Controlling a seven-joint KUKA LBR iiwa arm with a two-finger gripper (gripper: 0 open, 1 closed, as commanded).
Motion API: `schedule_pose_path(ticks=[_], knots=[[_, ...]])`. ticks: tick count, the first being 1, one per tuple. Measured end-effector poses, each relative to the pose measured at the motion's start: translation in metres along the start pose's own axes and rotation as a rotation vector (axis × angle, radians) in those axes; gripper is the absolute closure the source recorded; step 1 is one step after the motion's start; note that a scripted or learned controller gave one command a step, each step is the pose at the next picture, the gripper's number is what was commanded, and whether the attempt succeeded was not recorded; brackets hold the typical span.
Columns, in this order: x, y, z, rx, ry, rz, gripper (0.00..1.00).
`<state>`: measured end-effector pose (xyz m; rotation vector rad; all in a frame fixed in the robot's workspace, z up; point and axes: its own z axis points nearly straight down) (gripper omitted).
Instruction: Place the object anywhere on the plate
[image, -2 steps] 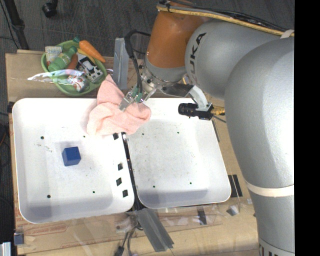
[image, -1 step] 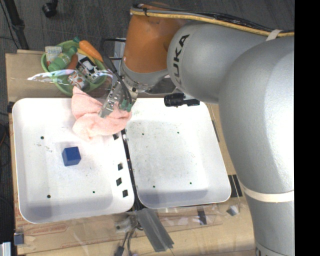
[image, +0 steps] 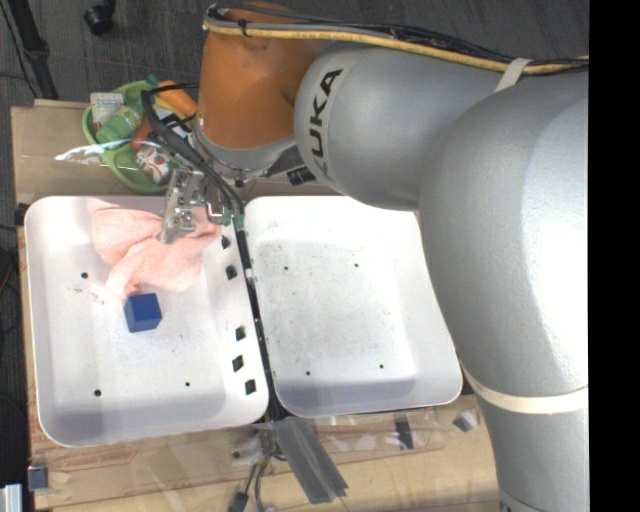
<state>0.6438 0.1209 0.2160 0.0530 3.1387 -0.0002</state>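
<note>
Over the left bin (image: 60, 410), gripper (image: 178, 222) touches pink cloth (image: 150, 255), grip unclear; blue cube (image: 143, 312) unplaced

blue block (image: 143, 312) | pink cloth (image: 150, 255) | white bins (image: 60, 400) | green bowl (image: 125, 170) | grey-orange arm (image: 420, 120)

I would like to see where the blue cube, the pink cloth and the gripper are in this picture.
blue cube (image: 143, 312): camera view, on its top face.
pink cloth (image: 160, 262): camera view, on the middle fold, in the left bin.
gripper (image: 178, 226): camera view, at its fingertips, over the cloth.
</note>
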Motion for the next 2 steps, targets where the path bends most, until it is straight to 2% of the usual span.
schedule_pose_path(ticks=[1,2], knots=[[0.0028,0.0509,-0.0130,0.001,0.002,-0.040,1.00],[0.0026,0.0507,-0.0131,0.001,0.001,-0.039,0.00]])
